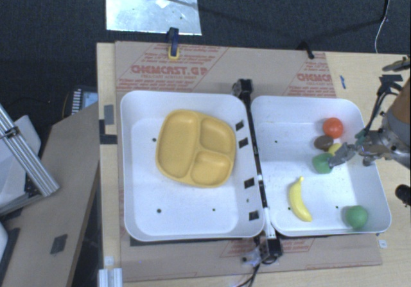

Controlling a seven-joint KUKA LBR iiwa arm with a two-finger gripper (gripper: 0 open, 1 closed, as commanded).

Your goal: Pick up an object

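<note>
Two shallow white bins sit side by side on the table (pixel 109 215), and the right bin (pixel 282 151) serves as the landmark here. The left bin (pixel 138 183) touches it along a shared middle edge and holds a yellow compartment plate (pixel 192 147), lying flat and well apart from the right bin's contents. Inside the right bin, an orange ball (pixel 332 127) rests near the far right corner. Just in front of it lie a small brown object (pixel 322 142) and a small yellow object (pixel 334 148), close together and seemingly touching. A green object (pixel 320 164) sits just in front of those, near the bin's right side. A banana (pixel 298 199) lies in the bin's near half, roughly midway across, apart from the cluster. A second green ball (pixel 355 216) rests in the near right corner. The gripper (pixel 338 156) reaches in over the right wall of this bin, low and pointing left, its tip against the green object and beside the small yellow one. Whether its fingers are spread or closed cannot be told, and nothing is visibly clamped between them. Brown cardboard (pixel 192 67) lies under both bins.
</note>
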